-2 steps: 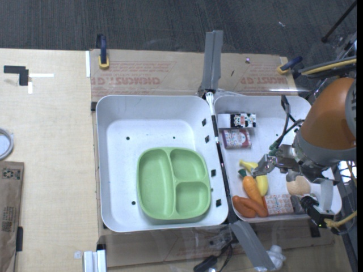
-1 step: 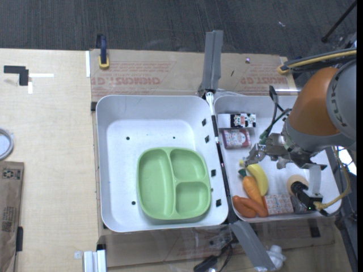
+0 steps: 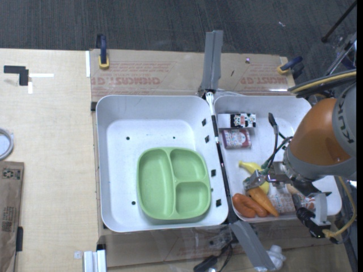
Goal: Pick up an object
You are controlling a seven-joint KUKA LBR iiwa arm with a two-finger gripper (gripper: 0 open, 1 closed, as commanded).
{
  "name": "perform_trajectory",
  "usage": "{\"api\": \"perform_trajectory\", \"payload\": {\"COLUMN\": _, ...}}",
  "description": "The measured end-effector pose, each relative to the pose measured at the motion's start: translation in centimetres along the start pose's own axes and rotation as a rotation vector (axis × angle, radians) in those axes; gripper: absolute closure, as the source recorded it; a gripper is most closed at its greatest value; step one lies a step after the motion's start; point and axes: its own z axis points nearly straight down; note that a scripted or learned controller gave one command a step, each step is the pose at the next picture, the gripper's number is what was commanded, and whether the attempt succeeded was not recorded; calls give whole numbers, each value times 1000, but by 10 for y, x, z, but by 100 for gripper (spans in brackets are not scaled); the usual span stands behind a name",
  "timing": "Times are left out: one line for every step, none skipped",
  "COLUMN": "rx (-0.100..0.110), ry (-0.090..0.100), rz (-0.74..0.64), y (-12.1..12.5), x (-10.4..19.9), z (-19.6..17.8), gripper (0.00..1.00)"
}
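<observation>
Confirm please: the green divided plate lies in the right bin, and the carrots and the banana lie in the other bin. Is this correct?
Not quite. The camera view shows the green divided plate in the left bin. The carrots and the banana lie in the other bin, the right bin.

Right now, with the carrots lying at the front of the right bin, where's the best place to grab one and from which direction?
Grip the upper carrot across its thick middle, coming straight down from above. It lies flat and slanted, its mate alongside, so close the fingers across its narrow width. The end effector is beside the banana, near the carrot's upper end.
</observation>
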Motion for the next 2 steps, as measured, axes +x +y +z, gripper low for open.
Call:
{"api": "perform_trajectory", "payload": {"rx": 2, "ry": 0, "rz": 3, "y": 1, "x": -1, "z": -7, "gripper": 100}}
{"api": "perform_trajectory", "payload": {"rx": -2, "ry": -4, "rz": 45, "y": 98, "x": 29, "z": -101, "gripper": 100}}
